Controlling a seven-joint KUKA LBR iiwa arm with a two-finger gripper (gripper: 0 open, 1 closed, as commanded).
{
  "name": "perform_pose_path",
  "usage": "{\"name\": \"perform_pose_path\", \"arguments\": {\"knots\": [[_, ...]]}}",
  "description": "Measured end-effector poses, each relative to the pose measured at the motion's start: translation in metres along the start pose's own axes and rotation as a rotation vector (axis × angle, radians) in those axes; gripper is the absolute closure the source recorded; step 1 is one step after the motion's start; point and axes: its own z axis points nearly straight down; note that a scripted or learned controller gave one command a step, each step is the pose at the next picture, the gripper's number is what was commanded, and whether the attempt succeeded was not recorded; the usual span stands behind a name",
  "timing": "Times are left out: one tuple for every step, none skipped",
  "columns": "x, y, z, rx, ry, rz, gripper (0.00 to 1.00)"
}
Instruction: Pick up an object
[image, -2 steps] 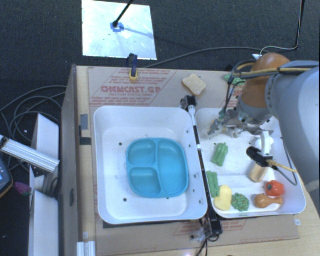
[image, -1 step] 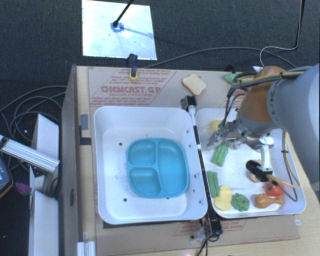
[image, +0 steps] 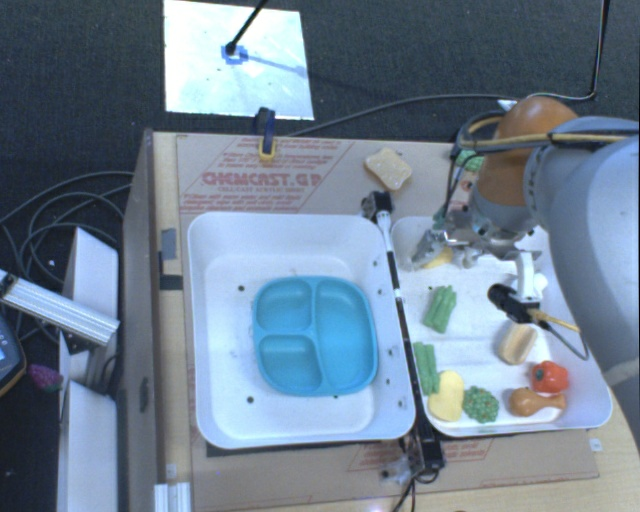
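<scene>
pincer (image: 441, 247) low at far-left corner of right bin (image: 590, 400), directly over yellow piece (image: 432, 260). finger spread: cannot tell. green stick (image: 439, 308) lies just toward camera, long axis near-far.

Dark carpeted floor (image: 80, 90) all around here, with a pale square sheet (image: 238, 60) lying on it up top. Black cables (image: 60, 205) loop across the left side. The worktop (image: 300, 165) is brown board with red printed lettering, and white panels (image: 88, 300) are stacked at its left.
</scene>
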Motion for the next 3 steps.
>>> {"name": "perform_pose_path", "arguments": {"knots": [[0.006, -0.022, 0.000, 0.002, 0.000, 0.004, 0.00], [0.005, -0.063, 0.001, 0.003, 0.001, 0.004, 0.00], [-0.015, -0.015, 0.000, 0.000, 0.000, 0.002, 0.00]]}}
